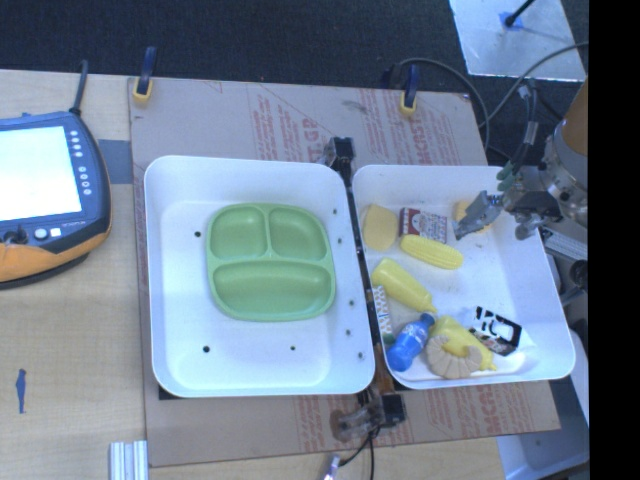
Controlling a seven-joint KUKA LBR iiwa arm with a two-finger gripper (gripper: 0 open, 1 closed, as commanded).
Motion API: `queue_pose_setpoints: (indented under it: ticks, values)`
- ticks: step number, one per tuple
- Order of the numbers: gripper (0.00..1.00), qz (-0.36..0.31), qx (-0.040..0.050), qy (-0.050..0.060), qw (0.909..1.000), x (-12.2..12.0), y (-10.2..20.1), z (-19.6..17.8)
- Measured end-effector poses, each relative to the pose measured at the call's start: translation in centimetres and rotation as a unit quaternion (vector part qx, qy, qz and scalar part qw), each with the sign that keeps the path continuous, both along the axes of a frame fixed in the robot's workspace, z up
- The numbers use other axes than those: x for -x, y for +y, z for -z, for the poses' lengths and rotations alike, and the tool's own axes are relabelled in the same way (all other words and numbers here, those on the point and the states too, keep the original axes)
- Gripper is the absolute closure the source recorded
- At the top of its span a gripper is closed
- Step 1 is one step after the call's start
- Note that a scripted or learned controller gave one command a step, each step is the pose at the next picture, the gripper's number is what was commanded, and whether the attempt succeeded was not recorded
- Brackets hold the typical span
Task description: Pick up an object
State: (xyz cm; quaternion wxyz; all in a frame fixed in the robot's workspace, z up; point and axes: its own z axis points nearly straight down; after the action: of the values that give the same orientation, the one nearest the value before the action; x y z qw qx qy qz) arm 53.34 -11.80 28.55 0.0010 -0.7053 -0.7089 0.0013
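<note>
My gripper [500, 224] hovers over the upper right part of the right bin [545, 298], open, with nothing between its fingers. Its left fingertip [474, 222] is just right of a yellow corn cob [432, 252] and beside a small yellow piece [463, 209]. The same bin holds a red and white box [424, 223], a pale yellow wedge [379, 227], a yellow cylinder [402, 283], a blue bottle [410, 342], a beige and yellow round item [455, 349] and a black and white item [497, 328].
The left bin [175, 328] carries a green divided plate [270, 261]. A tablet-like pendant [45, 193] lies on the bench at far left. Clamps and cables sit along the cardboard's edges, and a black bracket [341, 152] stands between the bins at the top.
</note>
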Motion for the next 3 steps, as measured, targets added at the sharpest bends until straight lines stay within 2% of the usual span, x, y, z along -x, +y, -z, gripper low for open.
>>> queue_pose_setpoints:
  ticks: [1, 2, 3]
  values:
    - [0.00, -0.001, 0.0005, 0.001, 1.0000, -4.3, 0.6, 12.3]
    - [0.00, -0.001, 0.0006, 0.001, 1.0000, -7.2, -0.3, 19.5]
    - [0.00, 0.001, -0.0003, -0.001, 1.0000, -11.9, 0.8, 19.3]
